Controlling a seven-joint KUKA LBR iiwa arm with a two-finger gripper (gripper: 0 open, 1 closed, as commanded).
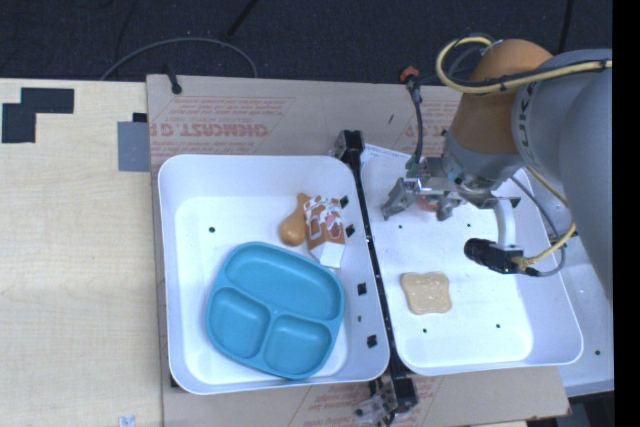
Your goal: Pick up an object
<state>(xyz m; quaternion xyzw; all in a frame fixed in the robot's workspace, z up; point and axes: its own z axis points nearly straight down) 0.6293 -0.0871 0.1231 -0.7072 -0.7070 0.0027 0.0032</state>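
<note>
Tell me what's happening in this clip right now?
A grey KUKA arm reaches in from the right, its gripper low over the back of the right bin. Something small and reddish sits right at the fingers, but whether it is gripped cannot be told. A tan, toast-like piece lies loose on that bin's floor, nearer the front. The left bin holds a blue divided plate and, behind it, an orange-and-white toy. Nothing is visibly lifted.

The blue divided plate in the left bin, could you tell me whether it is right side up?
Right side up: the blue divided plate lies in the left bin, its three compartments facing the camera.
</note>
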